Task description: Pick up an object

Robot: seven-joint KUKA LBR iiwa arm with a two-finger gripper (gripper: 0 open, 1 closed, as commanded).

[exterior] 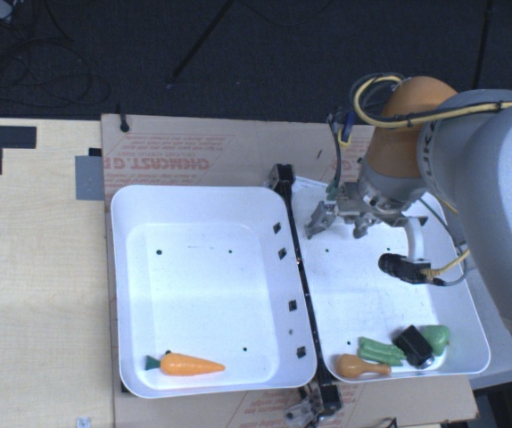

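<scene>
One carrot [192, 364] lies left; four items right; tool [338, 224] spread, holding nothing.

You see two white bins side by side on a sheet of brown cardboard [194, 154]. The left bin [136, 230] has an orange toy carrot [189, 365] lying near its front edge. The right bin [350, 292] has a small pile in its front corner: a green pea pod [381, 350], a black block [413, 345], a green piece [436, 335] and a tan pear-shaped toy [359, 366], all touching or just beside each other. The grey arm [470, 185] reaches in from the right. Its gripper [338, 223] hangs over the back of the right bin, well apart from the pile, with its fingers spread and nothing between them.
</scene>
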